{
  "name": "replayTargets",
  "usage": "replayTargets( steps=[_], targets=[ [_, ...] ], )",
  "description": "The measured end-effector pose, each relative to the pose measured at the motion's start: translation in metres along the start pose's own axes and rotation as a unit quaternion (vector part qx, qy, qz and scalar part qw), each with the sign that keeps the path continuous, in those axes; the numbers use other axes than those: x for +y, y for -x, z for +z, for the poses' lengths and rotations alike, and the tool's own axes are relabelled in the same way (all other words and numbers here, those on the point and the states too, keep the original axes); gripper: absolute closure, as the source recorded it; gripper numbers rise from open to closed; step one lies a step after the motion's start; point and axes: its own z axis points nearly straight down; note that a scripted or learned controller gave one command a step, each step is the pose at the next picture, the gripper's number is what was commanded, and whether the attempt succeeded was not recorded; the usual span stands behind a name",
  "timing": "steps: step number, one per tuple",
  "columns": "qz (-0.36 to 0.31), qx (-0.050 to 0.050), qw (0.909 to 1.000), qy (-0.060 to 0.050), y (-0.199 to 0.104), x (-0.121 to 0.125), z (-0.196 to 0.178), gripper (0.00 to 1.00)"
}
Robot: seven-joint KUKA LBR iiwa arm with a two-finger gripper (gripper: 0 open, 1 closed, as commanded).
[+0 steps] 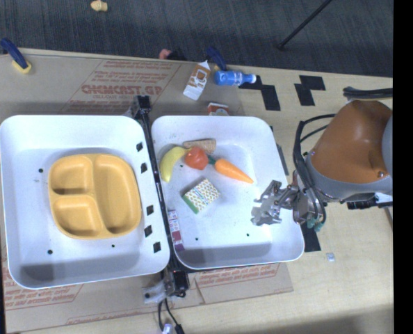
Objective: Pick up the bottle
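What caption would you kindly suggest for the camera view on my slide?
Gripper low over right bin beside toy food; blue bottle lies outside on the bench.

Bench (345, 270) bears two white bins (26, 207); blue bottle (231, 78) behind.

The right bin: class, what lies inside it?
Inside the right bin lie a banana, a tomato, a carrot, a slice of bread and a green box. The gripper covers part of the floor.
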Motion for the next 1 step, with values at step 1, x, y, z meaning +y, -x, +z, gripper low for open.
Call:
replayTargets(
  steps=[1],
  targets=[
    [-0.121,0.0,0.9926,0.0,0.0001,0.0001,-0.0025,1.0]
  ],
)
